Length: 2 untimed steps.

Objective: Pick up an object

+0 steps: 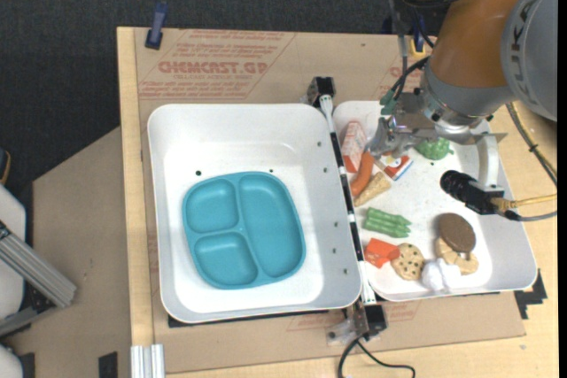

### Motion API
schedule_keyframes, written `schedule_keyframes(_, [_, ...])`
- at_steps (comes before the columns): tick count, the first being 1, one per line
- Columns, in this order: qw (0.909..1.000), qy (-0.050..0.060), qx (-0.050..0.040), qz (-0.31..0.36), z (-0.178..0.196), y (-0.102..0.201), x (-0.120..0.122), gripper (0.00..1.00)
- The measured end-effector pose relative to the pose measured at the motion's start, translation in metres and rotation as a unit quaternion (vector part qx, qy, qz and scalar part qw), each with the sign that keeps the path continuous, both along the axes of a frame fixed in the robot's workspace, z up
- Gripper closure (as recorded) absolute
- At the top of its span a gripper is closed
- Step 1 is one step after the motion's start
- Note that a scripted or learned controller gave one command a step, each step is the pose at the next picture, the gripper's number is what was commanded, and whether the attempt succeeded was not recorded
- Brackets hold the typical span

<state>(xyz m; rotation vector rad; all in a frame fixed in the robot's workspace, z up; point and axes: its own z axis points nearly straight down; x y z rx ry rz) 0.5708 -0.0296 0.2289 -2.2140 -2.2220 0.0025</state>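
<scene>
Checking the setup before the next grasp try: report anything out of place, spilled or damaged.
Nothing stands out. The teal three-compartment plastic tray lies flat in the left white bin. The small toy food pieces, such as the green bean-shaped piece and the round brown cookie, lie loose inside the right white bin.

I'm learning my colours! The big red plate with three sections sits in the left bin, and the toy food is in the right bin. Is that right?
Almost. The plate is blue, not red, as the camera view shows. It does have three sections and sits in the left bin; the toy food is in the right bin.
</scene>
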Motion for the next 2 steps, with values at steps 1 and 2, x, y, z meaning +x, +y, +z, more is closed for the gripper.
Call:
schedule_keyframes(1, [1.0, 0.0, 0.0, 0.0, 0.005, 0.037, -0.027, 1.0])
schedule_keyframes(2, [1.0, -0.001, -0.0013, -0.002, -0.006, 0.04, -0.016, 1.0])
